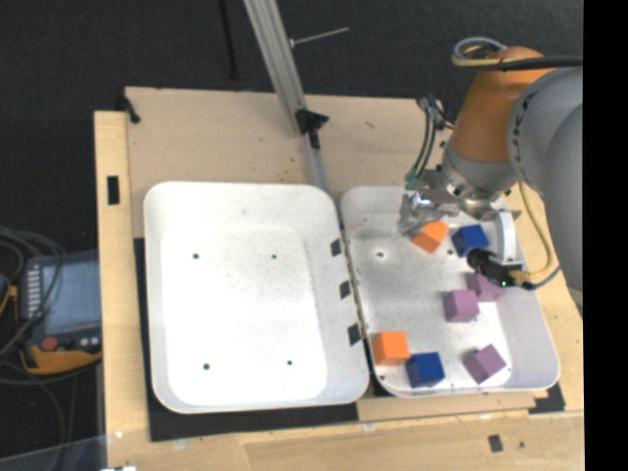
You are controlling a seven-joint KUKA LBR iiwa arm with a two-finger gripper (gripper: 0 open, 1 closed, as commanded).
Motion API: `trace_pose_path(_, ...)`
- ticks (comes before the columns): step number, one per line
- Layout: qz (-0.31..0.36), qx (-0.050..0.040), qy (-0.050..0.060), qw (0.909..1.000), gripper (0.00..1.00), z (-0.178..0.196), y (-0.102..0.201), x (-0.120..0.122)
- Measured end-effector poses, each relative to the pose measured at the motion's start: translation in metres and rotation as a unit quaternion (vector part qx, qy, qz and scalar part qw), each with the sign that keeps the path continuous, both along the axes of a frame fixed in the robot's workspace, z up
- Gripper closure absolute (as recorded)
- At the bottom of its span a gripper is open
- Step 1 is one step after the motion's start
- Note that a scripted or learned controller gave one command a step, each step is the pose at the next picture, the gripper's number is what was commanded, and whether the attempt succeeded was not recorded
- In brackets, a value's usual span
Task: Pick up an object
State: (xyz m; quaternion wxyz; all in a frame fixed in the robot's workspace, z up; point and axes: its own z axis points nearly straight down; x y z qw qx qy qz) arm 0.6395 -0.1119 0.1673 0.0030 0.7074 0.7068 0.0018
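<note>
Nearest to us, along the front edge of the right bin (535, 376), we see three cubes in a loose row: an orange cube (392, 346) close to the divide between the bins, a blue cube (426, 369) just beside it, and a purple cube (484, 362) further right. Behind these, near the middle of the same bin, sits another purple cube (460, 305), and a third purple block (484, 286) lies just beyond it, partly covered by the arm's cabling. Further back we find a second blue cube (470, 238) and, just left of it, a second orange cube (429, 235). The gripper (420, 209) hangs directly over this orange cube, at its far edge; we cannot tell whether its fingers are spread, closed, or touching the cube. Above it rises the orange band (486, 106) and the grey arm (549, 135). The left bin (172, 214) lies alongside, well apart from the cubes.
</note>
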Motion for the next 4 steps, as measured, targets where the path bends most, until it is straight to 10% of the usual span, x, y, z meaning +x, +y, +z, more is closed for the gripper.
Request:
trace_pose_path(1, 0.001, 0.0001, 0.0, 1.0, 1.0, 0.055, -0.001, 0.002)
trace_pose_path(4, 0.004, 0.0018, 0.004, 1.0, 1.0, 0.046, 0.167, -0.03)
